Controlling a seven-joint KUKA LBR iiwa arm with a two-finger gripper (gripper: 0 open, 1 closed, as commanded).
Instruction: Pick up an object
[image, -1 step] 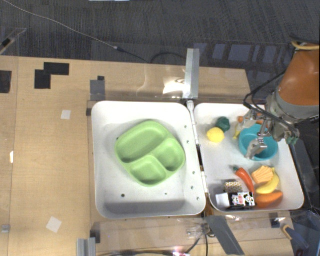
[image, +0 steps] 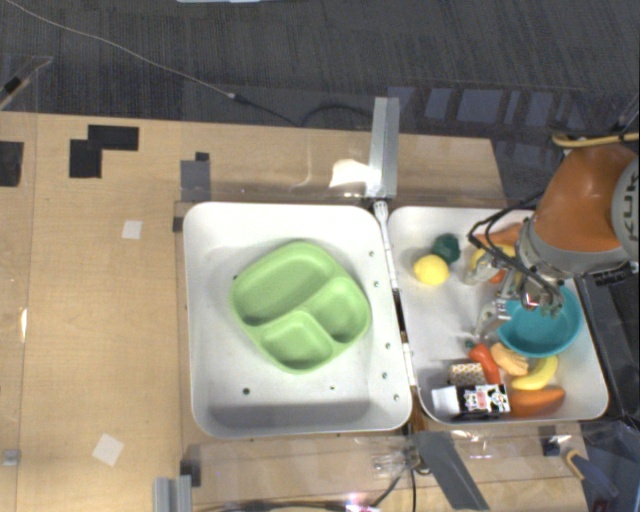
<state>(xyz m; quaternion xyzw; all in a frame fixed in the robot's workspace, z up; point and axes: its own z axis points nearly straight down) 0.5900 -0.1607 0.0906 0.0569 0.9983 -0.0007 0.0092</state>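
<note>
Wooden bench (image: 90, 330), two white bins, fingers (image: 512, 300) over teal bowl (image: 545, 328), open or shut unclear

The scene is evenly and quite brightly lit from above. The left bin (image: 290, 318) looks almost overexposed, with a soft grey shadow along its inner wall at 6 o'clock. A small white glare sits on the table (image: 90, 330) near 12 o'clock. Details are slightly soft and grainy everywhere.
</note>
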